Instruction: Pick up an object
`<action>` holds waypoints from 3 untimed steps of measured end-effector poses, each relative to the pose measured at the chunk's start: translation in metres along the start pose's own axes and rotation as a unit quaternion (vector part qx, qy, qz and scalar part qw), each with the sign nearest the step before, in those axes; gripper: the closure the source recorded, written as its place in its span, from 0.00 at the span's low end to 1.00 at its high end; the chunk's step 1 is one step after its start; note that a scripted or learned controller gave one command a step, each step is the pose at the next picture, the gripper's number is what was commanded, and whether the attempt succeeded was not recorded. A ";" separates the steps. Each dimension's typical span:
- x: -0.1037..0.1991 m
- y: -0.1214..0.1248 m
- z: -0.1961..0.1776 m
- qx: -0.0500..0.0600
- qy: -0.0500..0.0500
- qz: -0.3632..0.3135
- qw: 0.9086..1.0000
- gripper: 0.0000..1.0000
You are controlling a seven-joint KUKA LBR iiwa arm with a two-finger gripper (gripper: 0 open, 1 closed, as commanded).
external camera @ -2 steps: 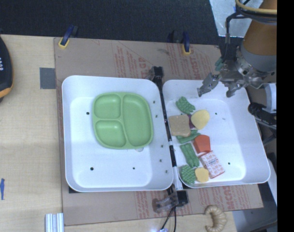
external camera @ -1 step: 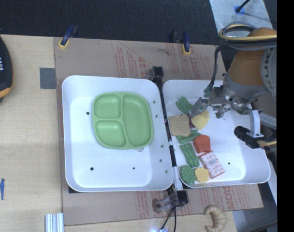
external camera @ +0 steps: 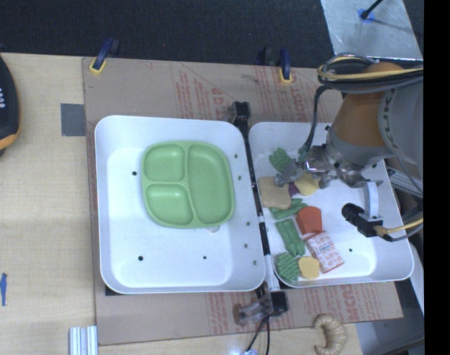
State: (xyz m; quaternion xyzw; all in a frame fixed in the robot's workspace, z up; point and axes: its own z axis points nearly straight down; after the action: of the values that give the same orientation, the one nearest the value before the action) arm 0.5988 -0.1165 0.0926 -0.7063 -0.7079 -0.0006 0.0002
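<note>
Gripper [external camera: 303, 170] is lowered into right bin [external camera: 373, 261] at the toy pile's 12 o'clock end beside the yellow piece [external camera: 308, 186], presumably for a grasp; nothing is seen held.

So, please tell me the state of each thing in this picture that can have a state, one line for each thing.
Green divided plate: upright, flat in the left bin, compartments bare.
Right bin: holds a pile of small items along its left side.
Red block: lying in the pile, not gripped.
Red and white packet: lying flat.
Gripper: low over the pile's upper end.
</note>
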 end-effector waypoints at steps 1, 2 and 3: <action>0.000 0.003 -0.016 -0.004 0.000 -0.001 1.000 1.00; 0.000 0.002 -0.015 -0.003 0.000 -0.001 1.000 0.00; 0.001 -0.074 -0.057 0.004 0.000 0.000 1.000 0.00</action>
State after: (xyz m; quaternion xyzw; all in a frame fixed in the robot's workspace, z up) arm 0.5247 -0.1155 0.1496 -0.7063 -0.7079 0.0024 0.0028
